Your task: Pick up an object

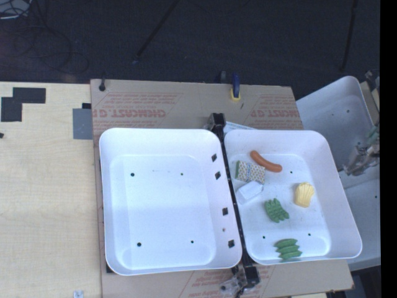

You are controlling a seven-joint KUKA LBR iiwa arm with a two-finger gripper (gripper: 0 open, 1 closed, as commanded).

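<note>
The right bin [340, 191] holds several small items. A red-orange sausage [265, 161] lies near its far side. Just left of it sits a green-and-white patterned packet [250, 172], with a white block [250, 191] touching its near edge. A yellow corn piece [303, 194] rests toward the right wall. A green leafy piece [276, 210] lies mid-bin, and a green pea pod [288, 248] lies by the near wall.
The left bin [118, 166] stands beside the right one, joined by a black clip strip [224, 191]. Both sit on a cardboard sheet [161, 107] on the wooden bench. A pale grey plate [335, 107] with a metal fitting [363, 157] lies right of the bins.
</note>
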